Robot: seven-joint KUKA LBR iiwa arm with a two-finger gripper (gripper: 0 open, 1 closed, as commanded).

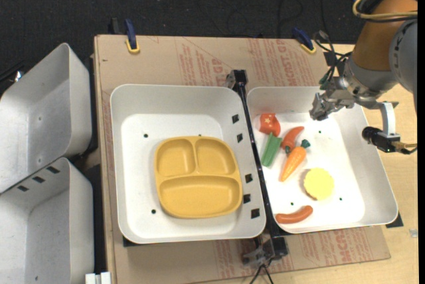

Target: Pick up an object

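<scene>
So the bench top (pixel 199 57) is plain cardboard-looking board over dark carpet. Two white bins: the left bin (pixel 133 143) has one yellow three-section plate (pixel 198 176), smooth plastic. The right bin (pixel 372 190) holds six toy foods: tomato (pixel 269 123), green pod (pixel 270 150), red chili (pixel 291 137), carrot (pixel 293 162), yellow disc (pixel 319 184), sausage (pixel 293 214). Gripper (pixel 321 108) hovers over the bin's upper right, can't tell its grip.
</scene>
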